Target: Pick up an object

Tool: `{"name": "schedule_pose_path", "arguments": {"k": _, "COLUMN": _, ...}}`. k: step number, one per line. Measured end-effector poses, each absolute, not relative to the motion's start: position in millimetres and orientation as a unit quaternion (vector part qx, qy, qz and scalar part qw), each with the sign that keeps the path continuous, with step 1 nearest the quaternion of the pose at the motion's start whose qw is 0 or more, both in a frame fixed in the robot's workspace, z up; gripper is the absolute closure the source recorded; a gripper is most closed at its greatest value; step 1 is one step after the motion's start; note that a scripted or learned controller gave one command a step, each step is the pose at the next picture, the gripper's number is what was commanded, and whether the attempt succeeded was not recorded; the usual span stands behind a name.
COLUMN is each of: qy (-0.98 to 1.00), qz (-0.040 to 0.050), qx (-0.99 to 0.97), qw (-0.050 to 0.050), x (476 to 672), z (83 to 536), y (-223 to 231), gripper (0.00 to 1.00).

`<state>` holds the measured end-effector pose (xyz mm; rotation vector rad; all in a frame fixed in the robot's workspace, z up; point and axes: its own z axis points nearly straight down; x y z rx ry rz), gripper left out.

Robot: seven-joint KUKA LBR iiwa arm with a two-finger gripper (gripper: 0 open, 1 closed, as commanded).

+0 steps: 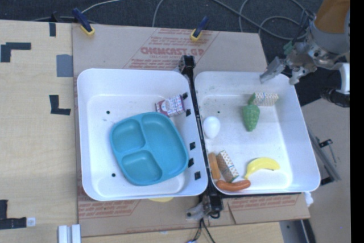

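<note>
On the left of the surface (34, 122) we saw pale wood marked with dark tape pieces, and beside it a cardboard sheet (165, 48) held by two blue-and-yellow clamps at its far edge. The left bin (91, 122) sat on that sheet. In it lay a blue divided plate (148, 148), and just beyond the plate's far corner, near the wall shared with the other bin, a small purple-and-white carton (170, 105).

In the right bin (296, 139) we found a white egg (211, 127) close to the dividing wall. Nearer the front edge, an orange carrot (214, 167), a striped brownish block (227, 165) and a red-orange sausage (233, 184) lay touching one another, with a yellow banana (262, 166) just beside them to the right. Toward the back sat a green knobbly vegetable (251, 116), and touching its far end a small pale waffle-like piece (266, 98).

The pincer (280, 70) hung above the right bin's far right corner, apart from every object. We saw nothing between its fingers, but we could not tell whether they were spread or closed. Black cables looped over the dark floor behind.
</note>
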<state>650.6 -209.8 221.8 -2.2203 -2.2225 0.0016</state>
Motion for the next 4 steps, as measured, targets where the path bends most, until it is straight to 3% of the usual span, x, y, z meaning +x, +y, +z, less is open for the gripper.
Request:
{"name": "schedule_pose_path", "arguments": {"k": 1, "qy": -0.708, "qz": 0.0011, "qx": -0.707, "qw": 0.002, "x": 619.5, "z": 127, "y": -165, "gripper": 0.00}}
{"name": "schedule_pose_path", "arguments": {"k": 2, "qy": -0.707, "qz": -0.0001, "qx": -0.707, "qw": -0.001, "x": 593.6, "z": 86, "y": -146, "gripper": 0.00}}
{"name": "schedule_pose_path", "arguments": {"k": 3, "qy": -0.707, "qz": -0.0005, "qx": -0.707, "qw": -0.004, "x": 594.5, "z": 97, "y": -147, "gripper": 1.00}}
{"name": "schedule_pose_path", "arguments": {"k": 4, "qy": -0.708, "qz": -0.0009, "qx": -0.706, "qw": 0.000, "x": 587.0, "z": 185, "y": -73, "gripper": 1.00}}
